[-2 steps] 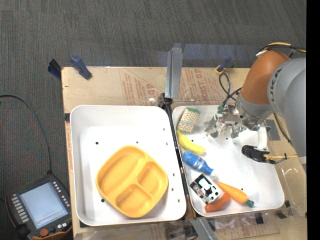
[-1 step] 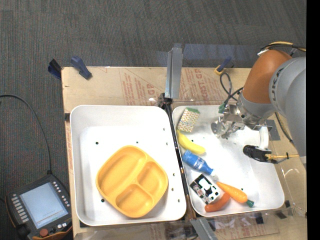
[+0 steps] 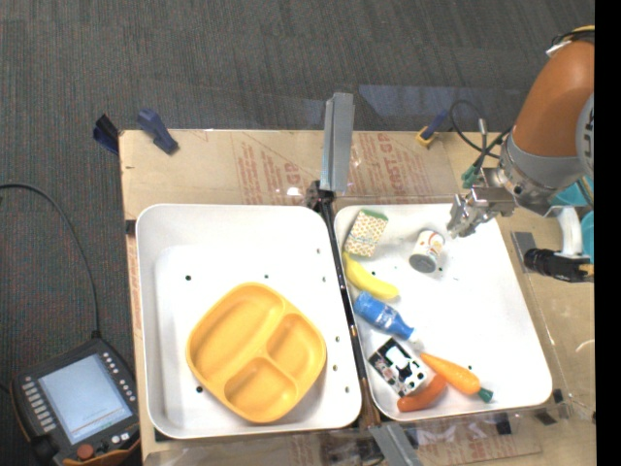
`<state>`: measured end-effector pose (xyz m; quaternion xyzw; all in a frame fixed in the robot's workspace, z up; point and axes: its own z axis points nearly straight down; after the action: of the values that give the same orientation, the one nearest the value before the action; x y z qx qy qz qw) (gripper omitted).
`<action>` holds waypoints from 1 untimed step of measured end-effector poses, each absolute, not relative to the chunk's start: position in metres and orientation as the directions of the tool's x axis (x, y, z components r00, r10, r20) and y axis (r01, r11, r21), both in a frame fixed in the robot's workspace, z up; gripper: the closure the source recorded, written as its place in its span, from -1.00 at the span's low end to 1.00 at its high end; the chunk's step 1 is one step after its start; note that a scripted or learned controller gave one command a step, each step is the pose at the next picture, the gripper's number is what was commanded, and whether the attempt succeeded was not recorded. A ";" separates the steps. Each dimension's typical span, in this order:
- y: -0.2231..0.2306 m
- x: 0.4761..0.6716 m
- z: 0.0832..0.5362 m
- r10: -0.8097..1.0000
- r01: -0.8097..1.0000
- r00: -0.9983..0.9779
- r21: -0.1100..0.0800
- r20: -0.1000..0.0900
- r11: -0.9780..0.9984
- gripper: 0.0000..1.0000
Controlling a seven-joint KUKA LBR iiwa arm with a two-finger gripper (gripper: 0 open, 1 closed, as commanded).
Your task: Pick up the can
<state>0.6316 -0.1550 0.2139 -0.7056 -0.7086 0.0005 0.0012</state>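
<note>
The can [image 3: 427, 251] is small, white with a printed label, and lies on its side in the upper middle of the right bin [image 3: 505, 309]. My gripper [image 3: 464, 221] hangs over the bin's upper right part, just right of the can and slightly above it. It is open, with nothing between its fingers [image 3: 455, 224]. A short gap separates the can from the fingertips.
Left of the can are a checkered yellow box [image 3: 366, 233], a banana [image 3: 372, 280] and a blue bottle [image 3: 383, 315]. A black-and-white box [image 3: 398, 367], a carrot [image 3: 456, 375] and a red item [image 3: 422, 397] lie along the front. A yellow divided plate [image 3: 257, 350] sits in the left bin [image 3: 165, 250].
</note>
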 end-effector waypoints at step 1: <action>-0.155 0.632 0.214 1.000 1.000 -0.004 -0.003 0.002 0.004 -1.00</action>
<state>0.6315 -0.1550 0.2136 -0.7058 -0.7084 0.0005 0.0015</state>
